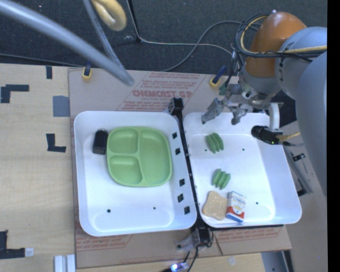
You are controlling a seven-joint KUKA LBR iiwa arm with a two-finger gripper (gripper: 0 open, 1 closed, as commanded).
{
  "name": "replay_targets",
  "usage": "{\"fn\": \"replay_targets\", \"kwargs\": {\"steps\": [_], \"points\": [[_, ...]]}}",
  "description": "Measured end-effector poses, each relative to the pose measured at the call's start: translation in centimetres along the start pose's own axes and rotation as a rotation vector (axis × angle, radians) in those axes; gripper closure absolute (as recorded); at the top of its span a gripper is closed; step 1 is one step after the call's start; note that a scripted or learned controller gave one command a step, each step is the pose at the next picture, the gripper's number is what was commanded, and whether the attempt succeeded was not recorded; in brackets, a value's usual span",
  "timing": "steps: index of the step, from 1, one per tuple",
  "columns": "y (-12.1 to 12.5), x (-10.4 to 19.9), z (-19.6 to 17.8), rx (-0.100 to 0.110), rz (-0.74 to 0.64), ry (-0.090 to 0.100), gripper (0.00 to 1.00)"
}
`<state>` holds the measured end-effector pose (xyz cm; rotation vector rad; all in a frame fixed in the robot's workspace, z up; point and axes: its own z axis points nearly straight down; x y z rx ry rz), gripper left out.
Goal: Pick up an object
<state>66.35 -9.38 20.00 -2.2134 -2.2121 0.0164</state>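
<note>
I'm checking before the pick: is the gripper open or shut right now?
Open. The gripper hangs over the far edge of the right bin, its two fingers spread apart with nothing between them.

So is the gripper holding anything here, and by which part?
Nothing is held: the gripper hangs open above the right bin's far edge.

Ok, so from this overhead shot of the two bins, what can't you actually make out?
- Camera view: print on the small carton in the right bin is too small to read.
- The black block beside the green tray: too dark to identify.
- The yellow object is cut off by the top edge.
- Lettering on the cardboard is partly crossed by a blurred grey bar.
</note>
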Motion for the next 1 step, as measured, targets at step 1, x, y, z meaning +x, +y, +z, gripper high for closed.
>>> {"fn": "replay_targets", "kwargs": {"steps": [1], "points": [[0.29, 0.02, -0.9, -0.014, -0.003, -0.001, 0.0]]}}
